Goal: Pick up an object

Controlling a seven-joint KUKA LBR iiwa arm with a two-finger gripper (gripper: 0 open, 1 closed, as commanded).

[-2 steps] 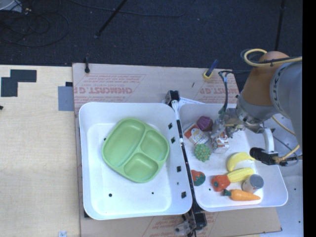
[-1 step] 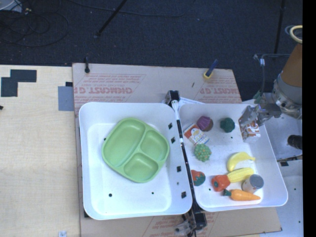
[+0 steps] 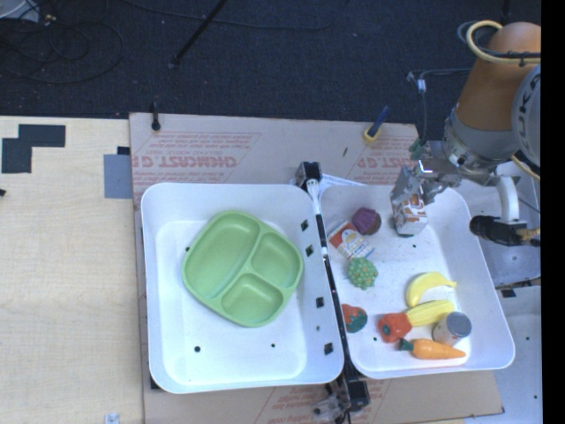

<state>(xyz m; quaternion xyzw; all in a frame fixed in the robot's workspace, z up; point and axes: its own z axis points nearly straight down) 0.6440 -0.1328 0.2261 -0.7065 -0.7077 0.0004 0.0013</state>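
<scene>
My gripper hangs over the far part of the right bin, below the orange-banded wrist. Its fingers are shut on a small white and orange carton, which stands upright between them just above the bin floor. Other loose items lie in the same bin: a purple piece, a red and white packet, a green bumpy piece, a banana, a red pepper, a carrot and a small can.
The left bin holds a green divided plate. A black divider rail runs between the bins, with a red and green piece beside it. A black fixture sits by the right bin's outer rim.
</scene>
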